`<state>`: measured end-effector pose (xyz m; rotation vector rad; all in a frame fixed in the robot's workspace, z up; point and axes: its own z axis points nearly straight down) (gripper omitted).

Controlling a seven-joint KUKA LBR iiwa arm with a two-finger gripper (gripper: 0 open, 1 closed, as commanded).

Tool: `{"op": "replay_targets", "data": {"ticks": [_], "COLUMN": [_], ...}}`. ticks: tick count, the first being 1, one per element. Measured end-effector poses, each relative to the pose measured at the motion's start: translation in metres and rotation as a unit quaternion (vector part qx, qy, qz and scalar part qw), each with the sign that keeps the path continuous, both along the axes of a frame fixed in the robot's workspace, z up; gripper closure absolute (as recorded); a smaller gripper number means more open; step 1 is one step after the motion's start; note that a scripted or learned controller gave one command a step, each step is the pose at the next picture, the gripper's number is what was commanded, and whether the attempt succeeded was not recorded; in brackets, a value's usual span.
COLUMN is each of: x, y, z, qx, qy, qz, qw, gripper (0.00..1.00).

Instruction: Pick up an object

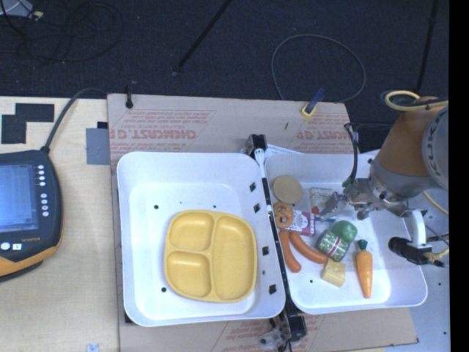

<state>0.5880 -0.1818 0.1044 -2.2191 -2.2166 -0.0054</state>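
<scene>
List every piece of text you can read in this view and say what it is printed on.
Red print on the cardboard sheet behind the bins: upside down and mirrored, too blurred to quote.
Label on the green can: too small to read.
Screen of the handheld pendant: too blurred to read.

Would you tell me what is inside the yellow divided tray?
The yellow divided tray shows three bare compartments with nothing in them; the left bin floor beneath it is covered.

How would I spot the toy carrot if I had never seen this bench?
Find the right white bin, crowded with toy food. Near its front right corner lies the carrot, upright beside a pale yellow block. It alone is orange, tapered, with a green top.
</scene>
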Motion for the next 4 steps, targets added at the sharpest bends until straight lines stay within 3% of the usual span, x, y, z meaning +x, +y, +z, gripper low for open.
{"op": "replay_targets", "data": {"ticks": [1,2,3,4], "x": [-0.028,0.035,0.033,0.035], "y": [0.031,0.051,0.051,0.107], "z": [-0.018,-0.018,-0.01,0.086], "qx": [-0.0037,-0.0029,-0.0012,-0.002], "qy": [0.0,0.0,0.003,-0.002], "qz": [0.001,0.003,0.002,0.003], "qw": [1.0,1.0,1.0,1.0], "gripper": [0.0,0.0,1.0,1.0]}}
